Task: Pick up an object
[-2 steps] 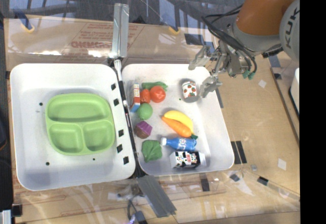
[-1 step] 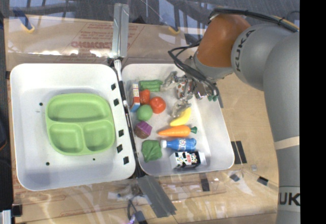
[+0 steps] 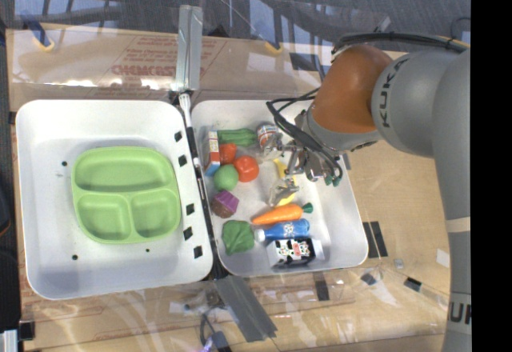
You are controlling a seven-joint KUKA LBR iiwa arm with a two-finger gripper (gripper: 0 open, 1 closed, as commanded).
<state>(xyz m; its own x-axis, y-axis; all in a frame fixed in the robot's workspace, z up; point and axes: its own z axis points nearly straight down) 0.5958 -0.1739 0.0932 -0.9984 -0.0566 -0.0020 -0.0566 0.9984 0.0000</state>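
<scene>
**Gripper low over the toy-filled right bin**

The right bin holds a cluster of small toy items. An orange carrot lies near the middle, with a blue bottle just beside it on the near side and a black-and-white carton nearer still. To the left sit a green leafy piece, a purple piece, a light green ball and a red tomato. Farther back lie a dark green vegetable, a small can and a slim box against the left wall.

The gripper hangs over the right part of this bin, above a yellow piece and a pale item just past the carrot's far side. Whether its jaws stand wide or narrow, I cannot tell; cables and metal parts blur together there.

The left bin holds a green divided tray.
</scene>
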